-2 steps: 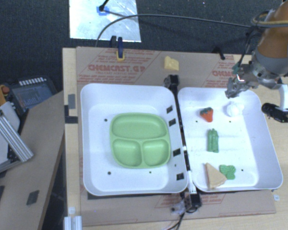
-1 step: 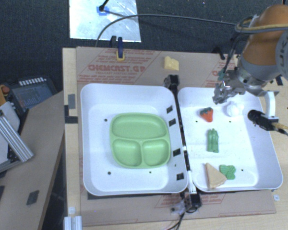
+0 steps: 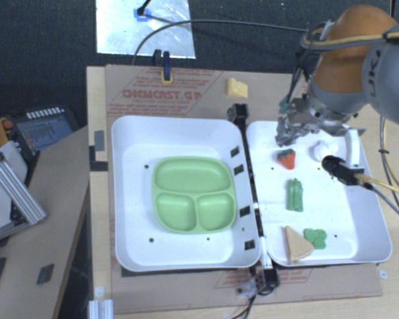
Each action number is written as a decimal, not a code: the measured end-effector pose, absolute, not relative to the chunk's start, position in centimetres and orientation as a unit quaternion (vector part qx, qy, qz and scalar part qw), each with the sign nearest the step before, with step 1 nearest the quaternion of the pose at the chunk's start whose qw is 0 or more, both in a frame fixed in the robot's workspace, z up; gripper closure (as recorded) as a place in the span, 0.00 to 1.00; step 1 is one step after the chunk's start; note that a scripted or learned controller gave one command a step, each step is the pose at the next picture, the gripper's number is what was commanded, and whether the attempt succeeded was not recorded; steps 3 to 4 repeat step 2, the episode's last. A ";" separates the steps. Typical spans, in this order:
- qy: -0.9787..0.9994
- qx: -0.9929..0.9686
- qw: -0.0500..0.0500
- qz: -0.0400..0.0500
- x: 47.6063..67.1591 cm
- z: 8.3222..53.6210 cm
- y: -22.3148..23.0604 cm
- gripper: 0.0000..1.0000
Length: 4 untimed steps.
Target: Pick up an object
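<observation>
Now | claw (image 3: 287,136) grip unclear, above strawberry (image 3: 287,158) | strawberry long axis up-down, leaves toward claw

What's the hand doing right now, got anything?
Hand: low in the right bin, just above the red-orange toy; nothing seen in its grasp, open or closed cannot be told.
</observation>
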<state>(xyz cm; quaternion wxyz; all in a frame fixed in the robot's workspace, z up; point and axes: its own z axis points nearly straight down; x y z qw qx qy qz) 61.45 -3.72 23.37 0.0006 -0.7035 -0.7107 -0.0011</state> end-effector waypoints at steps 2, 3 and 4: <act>-0.711 -0.704 0.000 -0.001 59.5 23.9 7.8 1.00; -0.711 -0.704 0.000 -0.001 59.5 23.9 7.8 1.00; -0.711 -0.704 0.000 -0.001 59.5 23.9 7.8 1.00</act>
